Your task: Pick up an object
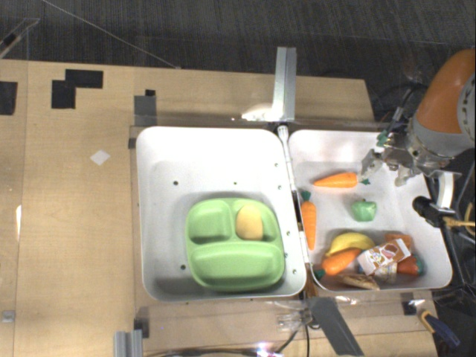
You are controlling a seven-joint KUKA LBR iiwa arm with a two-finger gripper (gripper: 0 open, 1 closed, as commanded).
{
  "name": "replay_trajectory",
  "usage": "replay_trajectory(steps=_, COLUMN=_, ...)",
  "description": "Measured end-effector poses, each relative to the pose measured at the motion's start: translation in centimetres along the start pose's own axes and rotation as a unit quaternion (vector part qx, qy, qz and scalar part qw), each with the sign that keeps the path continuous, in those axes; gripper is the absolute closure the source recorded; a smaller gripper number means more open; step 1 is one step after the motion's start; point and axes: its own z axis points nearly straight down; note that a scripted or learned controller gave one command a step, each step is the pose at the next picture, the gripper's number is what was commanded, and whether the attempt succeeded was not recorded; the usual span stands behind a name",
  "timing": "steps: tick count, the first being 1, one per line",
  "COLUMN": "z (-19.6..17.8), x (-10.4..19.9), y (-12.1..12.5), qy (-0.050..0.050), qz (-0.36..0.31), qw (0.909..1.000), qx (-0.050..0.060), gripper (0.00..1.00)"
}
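Pale wood-grain laminate covers the counter (pixel 67 222), smooth and matte, with a few black square markers near its far left corner. On it sit two shallow white bins side by side, moulded plastic with rounded corners and low walls that keep loose things from rolling off. The left bin (pixel 160 199) carries a green divided plate (pixel 223 262), glossy, soft-edged and split into three wells; a yellowish, egg-shaped toy fruit (pixel 251 222) rests in its upper right well, kept in place by the ridge. A small carrot (pixel 308 224) lies lengthways in the right bin, against its left wall beside the seam between the bins. The right bin (pixel 327 147) holds the candidates for picking: a second orange carrot (pixel 336 180) lying crosswise near the middle, tapered and smooth; a small green lumpy piece (pixel 364 210) below it; and, piled in the near corner, a curved yellow banana (pixel 351 241), another carrot-like piece (pixel 341 262) and a crinkly printed packet (pixel 381 259), all leaning on one another. The gripper (pixel 387 165) hangs over the far right of this bin, metal fingers pointing down, just right of the crosswise carrot's thick end, likely lined up for a descent. Its jaws look spread apart with nothing between them, though the view is small. The carrot nearest them seems the easiest target, lying free of the pile.
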Motion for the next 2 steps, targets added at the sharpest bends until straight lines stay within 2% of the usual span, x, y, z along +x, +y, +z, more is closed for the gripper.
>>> replay_trajectory(steps=1, z=5.25, x=1.77, y=-3.05, qy=0.001, qz=-0.030, qw=0.9995, qx=0.000, gripper=0.00)
replay_trajectory(steps=2, z=5.53, x=1.02, y=-3.82, qy=0.003, qz=0.007, qw=0.9999, qx=-0.007, gripper=0.00)
